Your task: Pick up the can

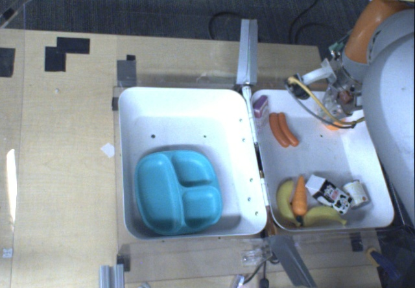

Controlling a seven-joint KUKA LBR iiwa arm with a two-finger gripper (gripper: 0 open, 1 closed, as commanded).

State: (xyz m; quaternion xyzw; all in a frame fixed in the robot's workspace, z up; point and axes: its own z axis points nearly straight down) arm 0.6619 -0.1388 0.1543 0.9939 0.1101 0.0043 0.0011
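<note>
Two white bins sit side by side on the table (65,150). The left bin (130,150) holds a blue tray (176,191), and the right bin (363,157) holds the clutter. The likeliest can (260,106) is the small purple cylinder with a pale top, standing upright in the far left corner of the right bin. It is close against the wall shared with the other bin and just beside two sausages (283,130). It is small in this view, so that reading is a judgement. At the near end of the same bin lie bananas (305,212), a carrot (299,196), a black-and-white packet (329,194) and a white cup-like thing (356,192), all well apart from the can. The gripper (338,95) hangs over the far right corner of the right bin, wrapped in yellow cable, across the bin from the can. Whether it is open or closed I cannot tell. A can this size should be light and stiff, but its smooth round sides will be slippery and it will tip easily. The best hold is probably from above, across its width at mid-height. The nearby walls leave little room on two sides, so the bite should be lined up along the free direction.
</note>
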